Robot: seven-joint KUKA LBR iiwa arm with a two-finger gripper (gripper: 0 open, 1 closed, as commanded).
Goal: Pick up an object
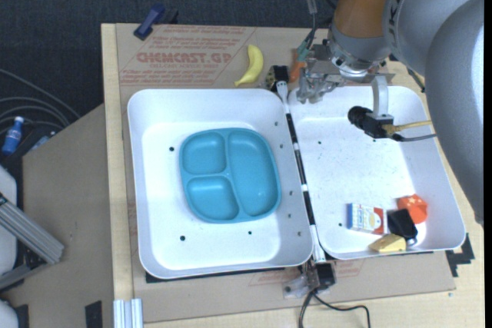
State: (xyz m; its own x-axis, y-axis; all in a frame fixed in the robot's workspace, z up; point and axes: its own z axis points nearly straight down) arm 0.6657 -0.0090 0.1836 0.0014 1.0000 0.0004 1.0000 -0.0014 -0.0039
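Objects [384, 220] are clustered at the lower right of the right bin [338, 165]. The tool [311, 84] is seen at that bin's upper-left edge; its opening cannot be told.

R bin centre [361, 173] open, items [384, 223] front-corner

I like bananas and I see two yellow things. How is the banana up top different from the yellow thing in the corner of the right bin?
The banana lies outside the bins on the brown board, alone; the yellow block lies inside the right bin, touching a black object. The banana is curved with pointed ends; the yellow block looks straight and stubby. The banana looks longer. Both are yellow and lying flat.
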